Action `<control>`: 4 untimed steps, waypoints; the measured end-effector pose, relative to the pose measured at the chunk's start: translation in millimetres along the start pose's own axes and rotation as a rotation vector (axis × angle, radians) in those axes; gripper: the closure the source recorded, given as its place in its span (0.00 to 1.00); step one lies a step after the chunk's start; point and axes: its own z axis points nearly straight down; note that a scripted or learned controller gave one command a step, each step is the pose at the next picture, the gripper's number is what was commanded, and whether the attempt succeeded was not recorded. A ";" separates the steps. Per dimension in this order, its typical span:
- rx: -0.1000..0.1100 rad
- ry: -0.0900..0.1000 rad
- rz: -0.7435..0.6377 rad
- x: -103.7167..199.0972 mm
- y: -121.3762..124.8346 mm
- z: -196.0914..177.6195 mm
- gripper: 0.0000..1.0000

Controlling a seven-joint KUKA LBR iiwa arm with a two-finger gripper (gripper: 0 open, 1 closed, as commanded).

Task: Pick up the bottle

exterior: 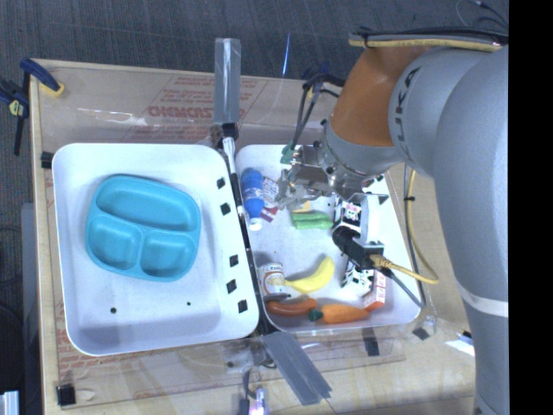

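- I can't tell how the gripper fingers are set; the wrist covers them.
- The arm runs off the right and bottom edges.
- It hides the right bin's far right corner.
- The bottle label is too blurry to read.
- Small black-and-white thing by the banana: can't make it out.

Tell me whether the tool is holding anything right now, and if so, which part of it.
Cannot be told. The tool sits low in the right bin beside the bottle, but the wrist hides its tips.
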 end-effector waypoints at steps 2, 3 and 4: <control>0.001 0.000 0.428 77.4 -66.9 17.2 1.00; 0.002 -0.001 0.429 142.9 -99.3 3.5 1.00; 0.002 -0.002 0.402 223.1 -85.1 -13.8 1.00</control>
